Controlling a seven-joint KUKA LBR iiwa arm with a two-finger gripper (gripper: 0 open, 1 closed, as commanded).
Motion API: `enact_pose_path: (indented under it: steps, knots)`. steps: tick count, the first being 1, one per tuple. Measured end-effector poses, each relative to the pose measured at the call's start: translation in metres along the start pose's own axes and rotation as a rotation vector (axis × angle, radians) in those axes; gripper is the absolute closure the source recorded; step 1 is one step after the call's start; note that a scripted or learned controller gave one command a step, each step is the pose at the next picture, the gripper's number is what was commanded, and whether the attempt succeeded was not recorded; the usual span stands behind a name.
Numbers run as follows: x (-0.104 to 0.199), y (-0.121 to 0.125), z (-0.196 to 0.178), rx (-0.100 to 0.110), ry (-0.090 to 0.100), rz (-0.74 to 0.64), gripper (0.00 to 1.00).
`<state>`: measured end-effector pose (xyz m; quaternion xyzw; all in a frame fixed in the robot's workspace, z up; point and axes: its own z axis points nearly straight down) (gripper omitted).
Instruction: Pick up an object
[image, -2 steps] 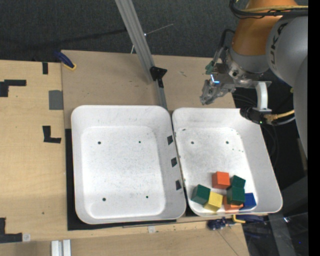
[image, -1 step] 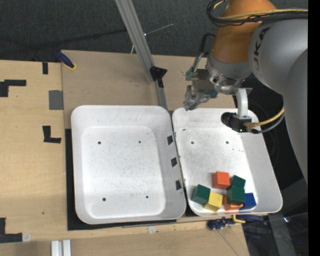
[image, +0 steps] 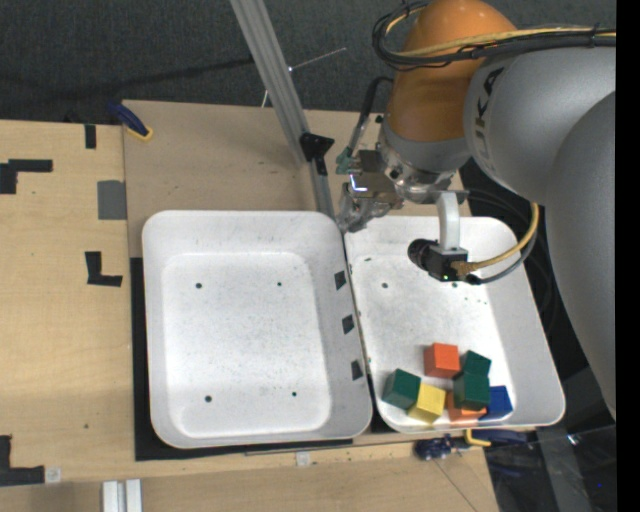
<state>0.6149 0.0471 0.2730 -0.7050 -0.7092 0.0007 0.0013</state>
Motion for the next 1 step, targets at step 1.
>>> enact_pose_path:
  steps: [1]
  knots:
    - [0.0463, -0.0251, 0.0083, 0.001, 0.000, 0.000, 1.00]
